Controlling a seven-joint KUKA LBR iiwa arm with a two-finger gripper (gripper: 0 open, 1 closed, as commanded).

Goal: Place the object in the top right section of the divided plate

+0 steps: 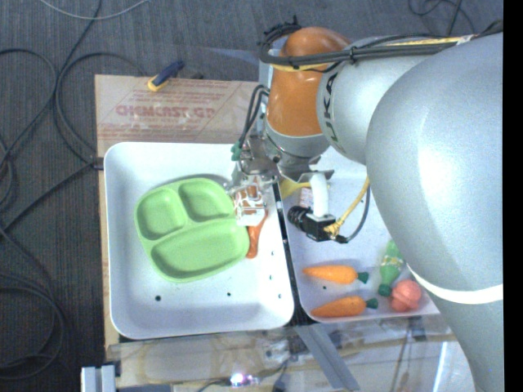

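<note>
here the tool (249, 205) hangs beside the green divided plate (192, 229).

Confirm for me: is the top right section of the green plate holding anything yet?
No. The green divided plate has bare sections; an orange object hangs off its right edge.

big smooth grey arm (433, 162), glossy orange band (304, 80) above the wrist, black cables along the top, yellow wire, small metal gripper (249, 198)

Bright even overhead light, soft glare on the white bins (122, 243), faint shadow beneath the arm (433, 162), mild softness throughout, dim carpet edges
</note>
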